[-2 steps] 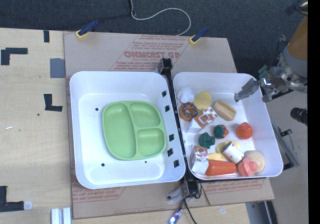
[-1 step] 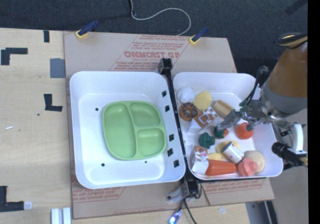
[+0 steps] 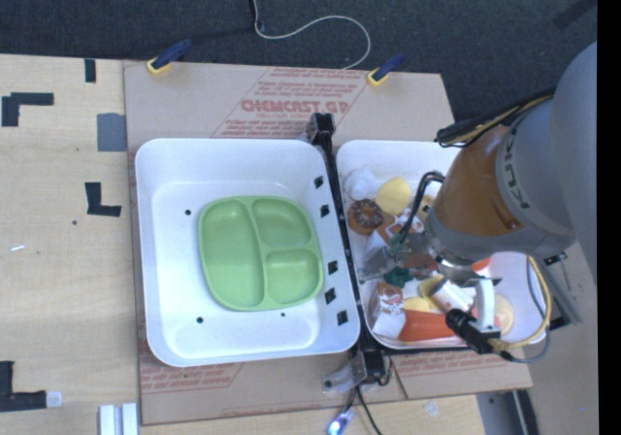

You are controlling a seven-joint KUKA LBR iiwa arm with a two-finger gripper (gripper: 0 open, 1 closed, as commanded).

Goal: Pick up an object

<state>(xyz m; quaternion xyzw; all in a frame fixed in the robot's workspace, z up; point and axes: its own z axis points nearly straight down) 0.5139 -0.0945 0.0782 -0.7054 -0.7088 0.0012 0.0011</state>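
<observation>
Two white bins sit side by side on a brown cardboard sheet. The left bin has a green plate lying flat in its middle; the plate has three sections. The right bin is full of small toys all piled close together. Among them are a yellow ball, a brown round thing just beside it, and an orange-red piece near the front wall. The grey arm with its orange band reaches into the right bin. The gripper is low among the toys, and I cannot tell how it is set or if it has anything.
</observation>
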